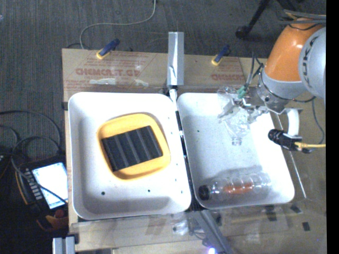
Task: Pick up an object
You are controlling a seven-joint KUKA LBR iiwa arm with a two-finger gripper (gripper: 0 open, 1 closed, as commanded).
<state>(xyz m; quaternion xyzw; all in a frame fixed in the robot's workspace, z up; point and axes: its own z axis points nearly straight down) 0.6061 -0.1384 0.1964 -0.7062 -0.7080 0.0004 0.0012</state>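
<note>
Hand (237, 121) over right bin (204, 142), spread wide; clear bottle (235, 186) lies near front wall.

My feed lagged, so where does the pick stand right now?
Nothing looks picked yet. The clear bottle lies along the near wall of the right bin, and the yellow tray sits in the left bin. In hand: the hand is over the right bin's far corner, with nothing I can make out between its parts. Left to do: close on an object and lift it.
</note>
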